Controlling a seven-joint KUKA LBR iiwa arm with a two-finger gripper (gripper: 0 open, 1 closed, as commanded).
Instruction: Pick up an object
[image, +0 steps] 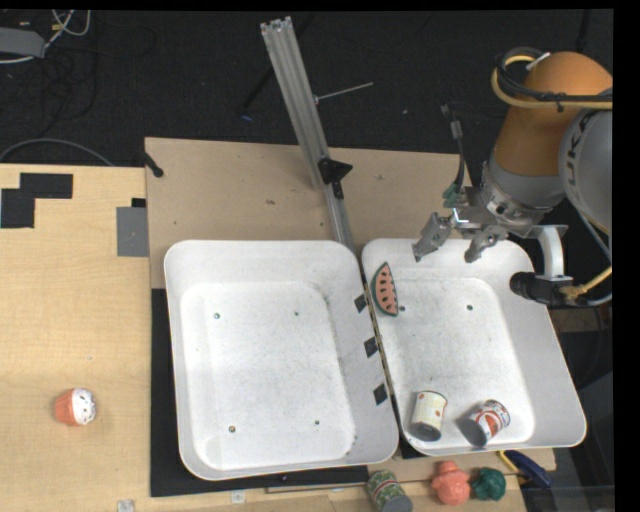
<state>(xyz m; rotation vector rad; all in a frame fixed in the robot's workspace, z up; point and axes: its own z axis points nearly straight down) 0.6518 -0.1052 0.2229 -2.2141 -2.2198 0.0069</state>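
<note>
My gripper (455, 243) hangs over the far edge of the right bin (540, 370), fingers spread apart with nothing between them. A watermelon slice (385, 289) leans at the right bin's left wall, a little below and left of the gripper. At the bin's near end lie a white cup (428, 414) on its side and a red and white can (485, 420), both far from the gripper.
The left bin (265, 355) stands beside the right one. A metal rail (305, 120) slants down to the divider. Small toys (452, 484) and a can (383, 490) lie in front of the bins. An orange ball (75, 407) rests on the bench at left.
</note>
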